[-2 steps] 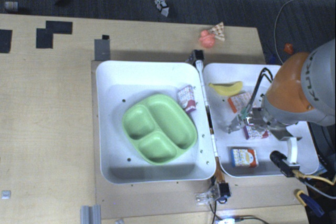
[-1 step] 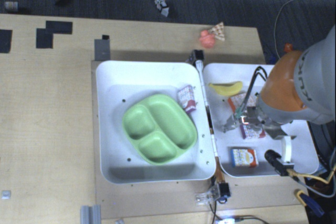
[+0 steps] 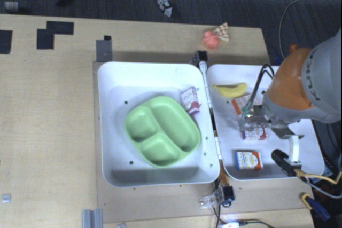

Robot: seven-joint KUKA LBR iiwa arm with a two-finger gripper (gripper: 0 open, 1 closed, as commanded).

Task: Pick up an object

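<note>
The tool (image 3: 251,124) hangs low in the right bin (image 3: 315,149), over a red-and-white packet (image 3: 256,134) that it partly hides. Whether it grips anything, I cannot tell. A banana (image 3: 231,90) lies just beyond it, a small carton (image 3: 248,159) just nearer.

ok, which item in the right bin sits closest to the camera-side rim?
The small orange-and-white carton, lying low in the right bin. The banana lies at the far end instead.
</note>
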